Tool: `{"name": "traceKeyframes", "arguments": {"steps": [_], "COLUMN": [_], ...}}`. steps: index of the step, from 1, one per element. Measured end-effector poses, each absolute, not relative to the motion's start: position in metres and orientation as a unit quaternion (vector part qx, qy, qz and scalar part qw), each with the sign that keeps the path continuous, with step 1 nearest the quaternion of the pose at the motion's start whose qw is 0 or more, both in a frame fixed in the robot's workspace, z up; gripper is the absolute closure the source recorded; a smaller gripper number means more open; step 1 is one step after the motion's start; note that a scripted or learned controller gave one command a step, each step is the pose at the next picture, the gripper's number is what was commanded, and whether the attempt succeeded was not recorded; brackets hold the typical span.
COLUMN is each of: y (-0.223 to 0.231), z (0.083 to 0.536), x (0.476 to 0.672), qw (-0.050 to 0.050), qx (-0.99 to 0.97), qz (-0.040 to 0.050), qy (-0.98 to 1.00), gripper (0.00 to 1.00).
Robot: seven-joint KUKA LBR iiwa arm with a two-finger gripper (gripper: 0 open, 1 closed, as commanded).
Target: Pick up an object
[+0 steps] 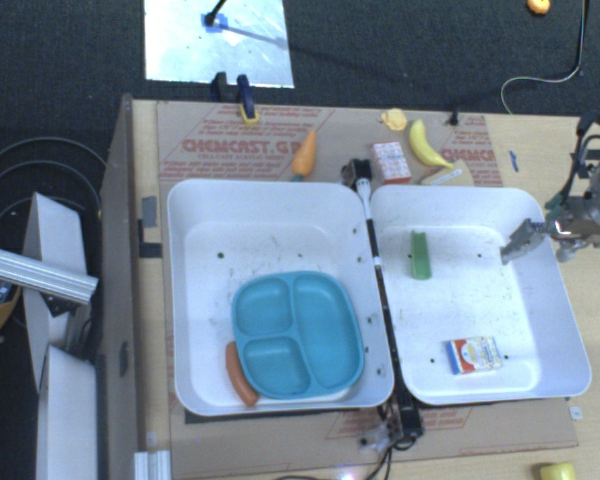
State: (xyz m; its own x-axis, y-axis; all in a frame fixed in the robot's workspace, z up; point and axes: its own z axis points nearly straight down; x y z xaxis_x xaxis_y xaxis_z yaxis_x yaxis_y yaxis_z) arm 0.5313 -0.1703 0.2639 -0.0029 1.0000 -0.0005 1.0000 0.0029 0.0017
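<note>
Here, left bin (195,268) with blue tray (298,332), right bin (555,308) with green block (419,254), pincer (520,240) state unclear

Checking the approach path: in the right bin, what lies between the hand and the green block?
In the camera view, only bare white bin floor separates the hand from the flat green rectangular block.

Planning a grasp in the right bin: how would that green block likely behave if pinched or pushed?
The green block looks rigid and straight-edged, so probably stiff. It lies flat, so it should slide rather than roll. It looks small and slim, so it is likely light.
</note>
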Motion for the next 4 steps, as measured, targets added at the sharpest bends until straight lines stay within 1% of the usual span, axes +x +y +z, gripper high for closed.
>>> {"name": "traceKeyframes", "arguments": {"steps": [1,2,3,4], "y": [-0.139,-0.089,-0.087,-0.087], "z": [0.159,0.107,0.084,0.095], "x": [0.58,0.62,0.63,0.63], "qw": [-0.001,0.001,0.001,0.002], "qx": [0.704,0.704,0.705,0.705], "qz": [0.0001,0.0013,0.0006,0.0017], "qy": [0.71,0.71,0.709,0.71], "gripper": [0.0,0.0,0.0,1.0]}}
